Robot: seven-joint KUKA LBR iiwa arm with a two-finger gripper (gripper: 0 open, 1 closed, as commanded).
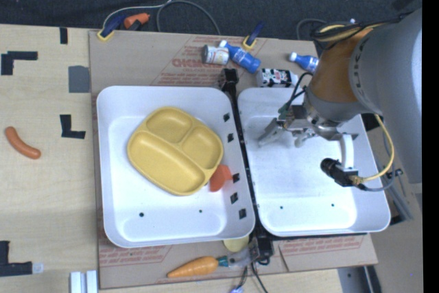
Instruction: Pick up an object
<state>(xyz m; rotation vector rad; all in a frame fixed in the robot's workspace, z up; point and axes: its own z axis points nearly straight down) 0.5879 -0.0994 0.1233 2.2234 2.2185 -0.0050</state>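
Resting in left bin [113,147]: yellow divided plate [175,149]; unheld

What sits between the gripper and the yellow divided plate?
In the camera view: bare floor of the right bin, then the black-clipped divider between gripper and yellow plate.

Yellow divided plate [175,149] and small orange piece [219,178] in white left bin [116,216]; orange toy carrot [193,267]; blue bottle [245,57]; reddish-orange toy sausage [22,143].

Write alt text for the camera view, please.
A grey robot arm reaches from the right over the right white bin, gripper low inside it. The left white bin holds a yellow divided plate and a small orange piece.
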